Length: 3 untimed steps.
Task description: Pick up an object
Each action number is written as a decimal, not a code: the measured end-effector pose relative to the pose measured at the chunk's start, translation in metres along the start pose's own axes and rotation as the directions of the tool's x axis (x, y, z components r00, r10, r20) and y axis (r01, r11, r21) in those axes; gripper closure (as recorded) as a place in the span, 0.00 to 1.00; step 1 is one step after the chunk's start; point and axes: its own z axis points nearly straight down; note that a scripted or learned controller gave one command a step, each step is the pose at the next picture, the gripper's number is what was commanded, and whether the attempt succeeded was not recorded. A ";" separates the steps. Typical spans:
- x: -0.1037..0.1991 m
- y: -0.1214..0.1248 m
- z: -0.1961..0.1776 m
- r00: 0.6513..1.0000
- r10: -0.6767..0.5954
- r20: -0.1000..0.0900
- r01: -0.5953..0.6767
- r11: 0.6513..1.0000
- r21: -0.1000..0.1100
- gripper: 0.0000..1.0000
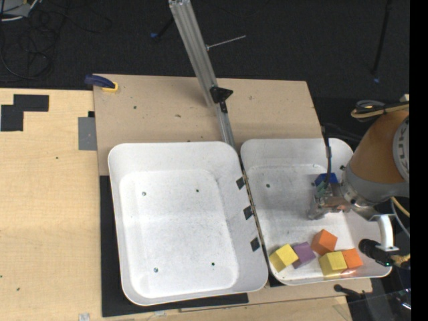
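**Supervisor:** Where did things stand when you checked the feed?

**Operator:** I had the arm (381,159) reaching in from the right, with the gripper (326,206) low inside the right bin (287,159), over bare floor near that bin's middle. There was a blue bit on the wrist above it, but I couldn't make out the tip itself well enough, so I couldn't tell you whether it was open or closed.

**Supervisor:** Had it got hold of anything?

**Operator:** I saw nothing in it. The blocks all lay along the right bin's near edge: a yellow block (284,255) touching a purple block (304,252), an orange block (326,240) just beside them, then a second yellow block (332,263) against a second orange block (352,258). The closest to the gripper was the first orange one, near but apart from it.

**Supervisor:** So the pick was still to do?

**Operator:** That was my reading. Nothing was lifted; every block rested on the bin floor. The left bin (127,162) played no part. I judged the whole grasp and lift remained.
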 end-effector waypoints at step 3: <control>-0.004 0.004 -0.168 1.000 -0.011 0.005 0.011 1.000 -0.008 1.00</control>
